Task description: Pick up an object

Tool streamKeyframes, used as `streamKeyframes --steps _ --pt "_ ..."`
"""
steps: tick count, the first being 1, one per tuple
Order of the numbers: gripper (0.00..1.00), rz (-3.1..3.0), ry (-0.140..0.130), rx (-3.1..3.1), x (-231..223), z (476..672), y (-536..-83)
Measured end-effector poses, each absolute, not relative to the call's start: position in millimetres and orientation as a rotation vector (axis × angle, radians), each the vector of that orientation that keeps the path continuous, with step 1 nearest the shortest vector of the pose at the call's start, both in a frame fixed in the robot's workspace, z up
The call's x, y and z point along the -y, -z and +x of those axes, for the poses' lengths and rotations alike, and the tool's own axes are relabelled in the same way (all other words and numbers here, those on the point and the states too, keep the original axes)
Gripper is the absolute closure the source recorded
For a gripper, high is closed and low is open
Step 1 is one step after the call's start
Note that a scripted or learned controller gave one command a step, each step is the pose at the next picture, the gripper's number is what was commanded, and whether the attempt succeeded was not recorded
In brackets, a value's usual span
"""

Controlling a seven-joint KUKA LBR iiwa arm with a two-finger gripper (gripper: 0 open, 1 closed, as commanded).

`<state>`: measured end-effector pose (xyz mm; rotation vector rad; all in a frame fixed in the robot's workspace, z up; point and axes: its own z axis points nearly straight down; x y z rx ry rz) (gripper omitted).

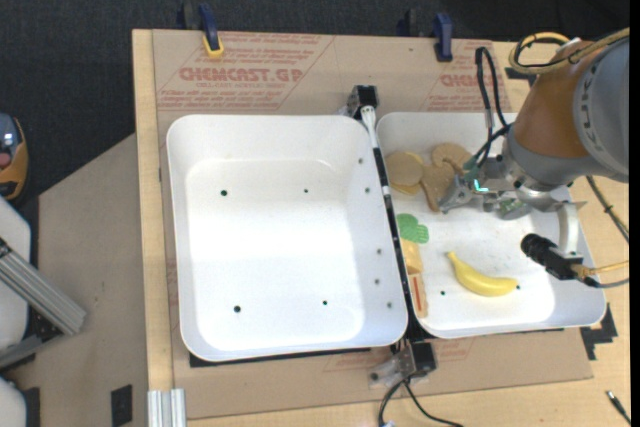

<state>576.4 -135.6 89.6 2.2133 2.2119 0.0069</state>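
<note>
The arm enters from the right, and its gripper [462, 194] sits low inside the right bin [500, 320], near that bin's far edge. The gripper is just beside a cluster of tan, flat, bread-like pieces [428, 171] lying in the far-left part of the bin. Whether it is spread, pressed together, or pinching anything cannot be determined from this view.

Other candidate objects lie in the same bin:
- A yellow banana [481, 279] rests near the front edge, well apart from the gripper.
- A small green item [411, 230] lies against the left wall.
- A narrow orange-and-yellow item [414, 277] lies along the left wall, toward the front-left corner.

The left bin [200, 155] holds nothing that can be picked.

Task status: no object is seen lifted clear of the bin floor. In judgement, the approach is complete, while a confirmed grasp and lift remain outstanding. The bread-like pieces appear to be the likely target.
</note>
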Motion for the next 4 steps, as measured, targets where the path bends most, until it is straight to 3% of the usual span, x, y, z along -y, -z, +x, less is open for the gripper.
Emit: streamKeyframes --steps 1,2,3,4 --pt "0.00 2.214 -0.004 -2.220 119 626.4 -91" --pt "0.00 2.218 -0.014 -2.220 195 624.6 -88" --pt "0.00 2.218 0.003 -2.224 172 656.5 -97" --pt "1.00 2.224 0.011 -2.225 173 653.9 -106"
